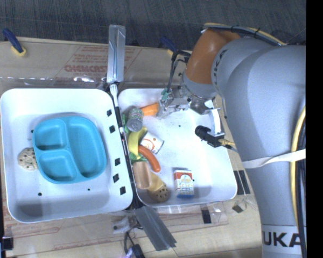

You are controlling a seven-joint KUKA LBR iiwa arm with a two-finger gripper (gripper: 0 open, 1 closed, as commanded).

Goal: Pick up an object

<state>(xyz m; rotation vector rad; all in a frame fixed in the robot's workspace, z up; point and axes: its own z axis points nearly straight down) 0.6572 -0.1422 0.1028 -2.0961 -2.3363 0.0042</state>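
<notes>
Arm [258,117] occupies the right side of the view, grey with an orange band, reaching down over the right bin [218,171]. Left bin [16,192] carries a blue divided plate [70,148] and a cookie [26,158] just beside the plate's left edge. Right bin contents crowd the wall it shares with the left bin: a can [133,119], a banana [134,140] under it, a small carton [152,143], a red sausage [150,158], a tan piece [141,175], a speckled brown lump [161,192] and a small box [183,182] standing apart near the front. A carrot [149,110] lies at the back, just beside the gripper [171,104], and appears the likeliest target. Gripper sits low at the bin's rear wall; whether it is spread or pressed together cannot be told, and nothing is seen pinched in it. Risks, in my judgement: the carrot is tapered and may roll or squirt free on closure; it touches or nearly touches the can, so a descent off-line could knock the can instead; the nearby rear wall could obstruct the approach and cause a miss.
</notes>
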